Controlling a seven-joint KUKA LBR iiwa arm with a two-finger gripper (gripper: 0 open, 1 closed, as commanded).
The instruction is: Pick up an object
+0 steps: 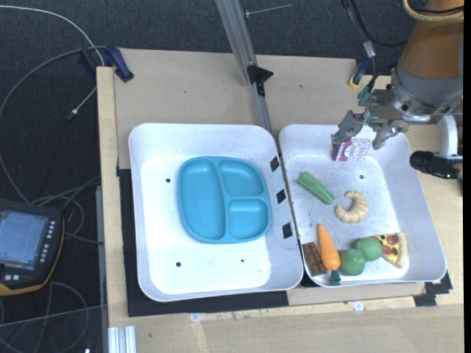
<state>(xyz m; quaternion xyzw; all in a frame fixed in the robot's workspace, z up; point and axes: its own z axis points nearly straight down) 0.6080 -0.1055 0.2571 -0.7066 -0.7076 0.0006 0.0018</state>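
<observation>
The worktop carries 2 shallow white bins side by side: the left bin holds 1 blue divided plate, and the right bin holds the small toys. The arm's gripper hangs over the far end of the right bin, its fingers spread apart with nothing between them, directly above 1 small pink-and-white carton lying near the bin's far wall. That carton looks like the likeliest thing to take: probably light and stiff, with flat faces, so a pinch across its 2 long sides should hold, though it may skid on the smooth bin floor. Down the bin lie 1 green bean-like piece, 1 tan croissant, 1 orange carrot, 1 brown chocolate bar, 1 pizza slice and 2 round green fruits touching each other. These look like hard, slick plastic; the rounded ones would probably roll out of a loose pinch.
</observation>
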